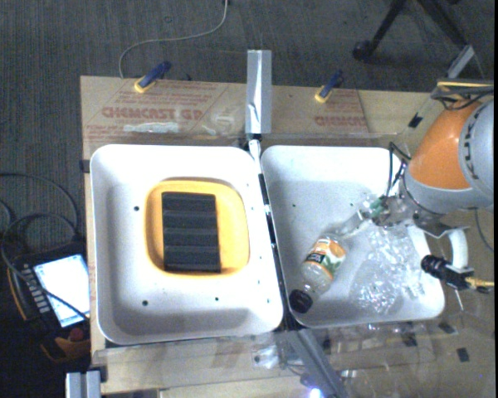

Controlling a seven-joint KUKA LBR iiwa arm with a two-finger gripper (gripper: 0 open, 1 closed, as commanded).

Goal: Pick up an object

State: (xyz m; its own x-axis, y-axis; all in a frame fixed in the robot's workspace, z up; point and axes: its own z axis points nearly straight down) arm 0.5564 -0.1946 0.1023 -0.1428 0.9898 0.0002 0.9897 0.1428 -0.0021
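A small clear bottle (319, 264) with an orange-and-green label and a black cap lies tilted near the front left of the right bin (315, 168). Beside it on the right lies crumpled clear plastic (386, 268). In the left bin (116, 239) a yellow dish (156, 214) holds a black ridged block (191, 232). My gripper (380, 210) reaches in from the right over the right bin, just above the upper edge of the crumpled plastic and up and to the right of the bottle. The grey and orange wrist hides much of it.
Both bins rest on a wooden board held by blue-and-yellow clamps (152, 76) at the back. A metal post (258, 89) stands between the bins at the rear. The arm's body (452, 160) overhangs the right bin's right rim.
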